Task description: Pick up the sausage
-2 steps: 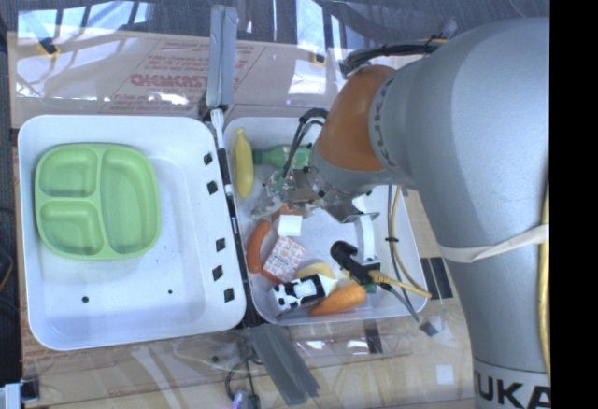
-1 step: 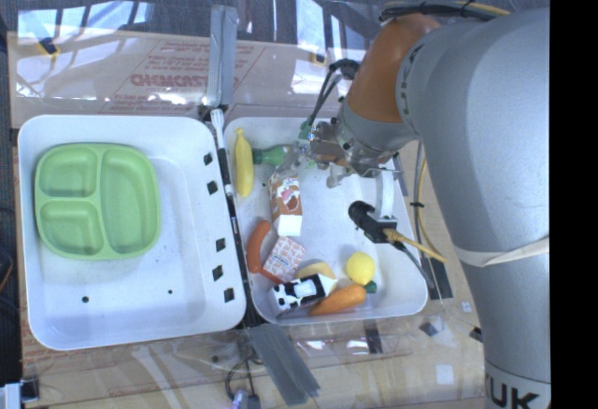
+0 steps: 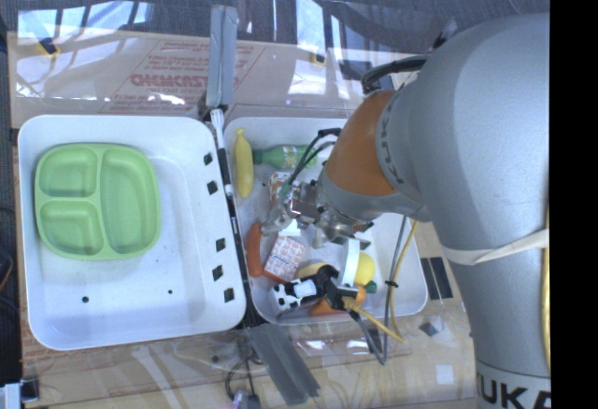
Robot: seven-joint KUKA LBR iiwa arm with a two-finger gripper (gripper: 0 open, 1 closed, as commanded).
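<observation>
End effector (image 3: 291,202) above sausage (image 3: 253,249), right bin (image 3: 411,290)

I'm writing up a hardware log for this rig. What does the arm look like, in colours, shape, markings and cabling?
The arm is bulky, with rounded, smooth silver-grey metallic casings. An orange band rings it above the wrist. White "KUKA" lettering sits on its grey base section at lower right. Thin dark and green cables loop beside the wrist, toward a cluttered metal gripper.

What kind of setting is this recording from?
Probably a robotics lab's bin-picking bench: a grey KUKA arm reaches over two shallow white bins, one holding a green divided plate, the other toy food such as a banana.
</observation>
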